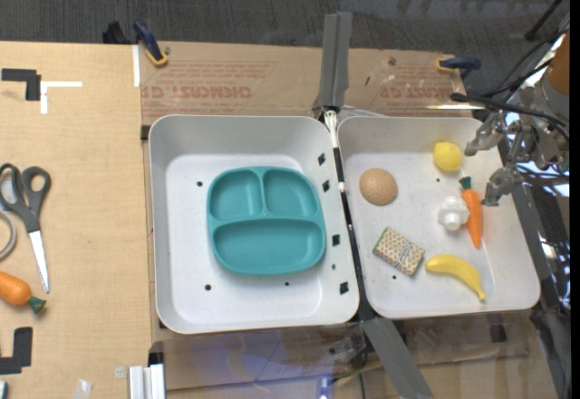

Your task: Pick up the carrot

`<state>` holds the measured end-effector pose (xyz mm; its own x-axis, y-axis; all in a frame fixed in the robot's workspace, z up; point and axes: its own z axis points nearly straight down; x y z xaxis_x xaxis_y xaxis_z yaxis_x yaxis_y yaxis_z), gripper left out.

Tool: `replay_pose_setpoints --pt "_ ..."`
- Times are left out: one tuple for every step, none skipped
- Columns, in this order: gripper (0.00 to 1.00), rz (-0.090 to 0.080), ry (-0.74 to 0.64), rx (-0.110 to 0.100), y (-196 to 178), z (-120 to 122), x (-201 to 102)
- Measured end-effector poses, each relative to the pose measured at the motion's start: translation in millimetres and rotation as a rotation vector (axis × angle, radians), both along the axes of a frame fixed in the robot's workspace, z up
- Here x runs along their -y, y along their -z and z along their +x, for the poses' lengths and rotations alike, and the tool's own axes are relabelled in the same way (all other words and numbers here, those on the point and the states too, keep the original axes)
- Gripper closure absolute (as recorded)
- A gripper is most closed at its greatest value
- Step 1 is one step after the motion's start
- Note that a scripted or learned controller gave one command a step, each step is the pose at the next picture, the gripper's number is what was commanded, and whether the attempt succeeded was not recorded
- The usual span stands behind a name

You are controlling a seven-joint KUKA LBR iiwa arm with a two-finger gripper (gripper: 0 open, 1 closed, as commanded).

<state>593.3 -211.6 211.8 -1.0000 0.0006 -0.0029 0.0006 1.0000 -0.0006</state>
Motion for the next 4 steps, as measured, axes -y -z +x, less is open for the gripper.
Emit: replay_pose_setpoints --pt "0.00 0.000 0.256 0.001 119 -8 10" --pt "1.00 -0.001 0.252 0.006 108 -6 9" --pt "1.00 0.001 0.383 0.002 27 7 -47" --pt "1.00 0.000 0.434 0.002 -126 -9 -9"
